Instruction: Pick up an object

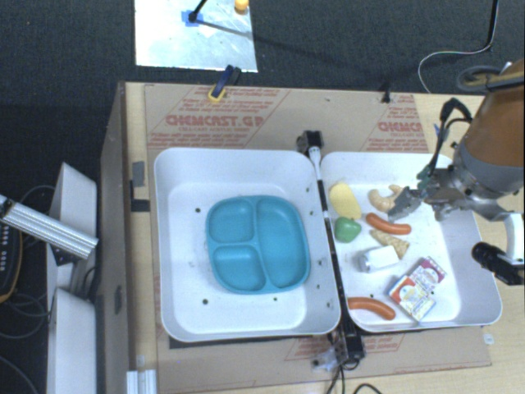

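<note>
We are hovering the tool (404, 204), whose opening we cannot tell, over the right bin's (472, 306) sausage (387, 224); next we need descending.

Plastic, card and metal on the bench

Both bins (246, 167) looked like smooth, slightly glossy white plastic; the blue plate (257, 243) in the left one had a soft satin sheen. The bench top (271, 113) was matt tan cardboard printed in red. At 12 o'clock a sheet (195, 23) shone like foil or brushed metal on the dark, rough carpet (57, 64). In the right bin, the two sausages (387, 223), the lemon (344, 199) and the green fruit (348, 230) were glossy moulded plastic, and the carton (417, 286) at 5 o'clock looked like printed card. The gripper (400, 208) was dull grey metal.
</note>
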Controlling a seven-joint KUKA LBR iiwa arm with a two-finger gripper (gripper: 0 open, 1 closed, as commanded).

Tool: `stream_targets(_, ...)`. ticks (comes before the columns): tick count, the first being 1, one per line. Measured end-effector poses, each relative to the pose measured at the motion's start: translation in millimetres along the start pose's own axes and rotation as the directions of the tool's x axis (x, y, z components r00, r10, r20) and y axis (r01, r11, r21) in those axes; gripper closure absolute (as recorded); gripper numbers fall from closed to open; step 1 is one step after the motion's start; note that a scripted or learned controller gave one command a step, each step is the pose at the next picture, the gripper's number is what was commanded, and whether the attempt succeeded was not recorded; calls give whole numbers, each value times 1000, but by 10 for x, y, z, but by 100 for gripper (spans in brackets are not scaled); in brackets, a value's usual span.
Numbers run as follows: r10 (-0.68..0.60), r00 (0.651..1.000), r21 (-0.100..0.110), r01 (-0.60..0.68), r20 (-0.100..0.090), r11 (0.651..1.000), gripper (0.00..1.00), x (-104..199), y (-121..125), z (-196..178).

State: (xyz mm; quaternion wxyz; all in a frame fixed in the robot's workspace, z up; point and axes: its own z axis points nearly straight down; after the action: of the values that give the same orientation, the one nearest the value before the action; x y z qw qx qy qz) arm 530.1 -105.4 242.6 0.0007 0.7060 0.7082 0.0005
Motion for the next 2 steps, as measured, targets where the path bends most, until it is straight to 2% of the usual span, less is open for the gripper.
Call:
stream_targets(1, 2, 1000, -1, -2, 1, 1000, 0, -403, 288, 1581)
stream_targets(2, -1, 1000, -2, 1, 0, 1000, 0, -140, 973, 1578)
